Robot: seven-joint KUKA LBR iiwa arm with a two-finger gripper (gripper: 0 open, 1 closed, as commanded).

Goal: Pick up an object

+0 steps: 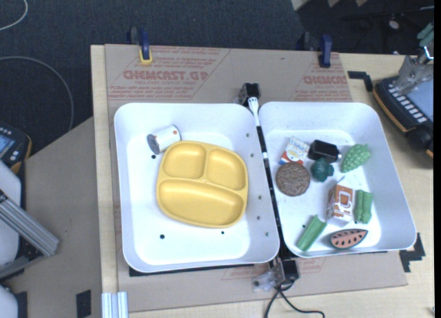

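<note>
The left bin [134, 193] holds a yellow divided plate [203, 182] and a small white cup [163, 138] lying on its side at the back left. The right bin [389, 165] holds several small items. These include a round brown cookie [293, 179], a white and red packet [296, 149], a black block [323, 150], a dark teal ball [321, 169] and a green bumpy bunch [355, 157]. Nearer the front are an orange and white carton [340, 202], a green pepper-like piece [363, 206], a green cucumber [311, 232] and a watermelon slice [347, 238].
Both bins rest on a cardboard sheet [207, 76] held by two clamps [144, 45] at the back edge. A black and yellow pendant [406, 103] lies on the bench at the far right. A cable [258, 127] runs along the seam between the bins.
</note>
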